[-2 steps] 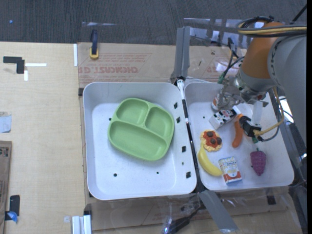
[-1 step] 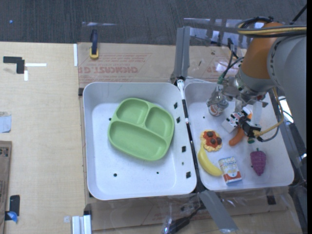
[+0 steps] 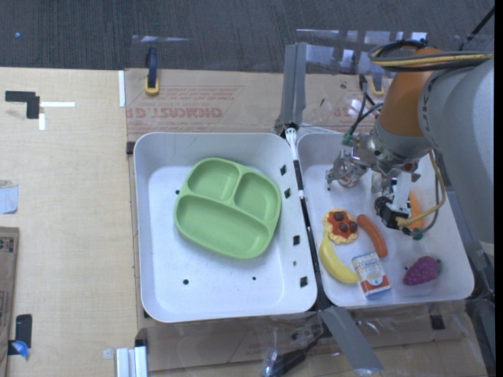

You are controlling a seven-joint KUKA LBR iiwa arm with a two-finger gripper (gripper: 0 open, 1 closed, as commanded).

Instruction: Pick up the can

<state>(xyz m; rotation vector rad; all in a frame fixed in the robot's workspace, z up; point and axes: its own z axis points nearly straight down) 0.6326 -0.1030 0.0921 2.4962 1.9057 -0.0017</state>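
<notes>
Two shallow white bins sit side by side on a pale wooden bench. The left bin (image 3: 149,234) holds a light green divided plate (image 3: 228,207) with three compartments, lying flat near its middle.

The grey arm (image 3: 464,108), with its orange band (image 3: 405,93), reaches in from the right over the far side of the right bin (image 3: 460,285). Its gripper (image 3: 346,171) hangs low over the far left part of that bin, close to the wall between the bins. Shiny silver metal shows at its tip. I cannot tell whether this is the can or part of the gripper itself, nor whether the jaws are spread or pressed together.

Six toy items lie in the right bin, nearer than the gripper. A small round pizza (image 3: 340,225) with red toppings lies nearest to it. Just to the right is a reddish-orange sausage (image 3: 372,235), set at a slant. A yellow banana (image 3: 335,261) curves along the near left side, touching the pizza's near edge. A small carton (image 3: 371,275) lies just beside the banana, near the bin's near wall. A purple bunch of grapes (image 3: 422,270) sits at the near right. A small orange shape (image 3: 416,209) lies farther back on the right, partly hidden by the arm.
</notes>
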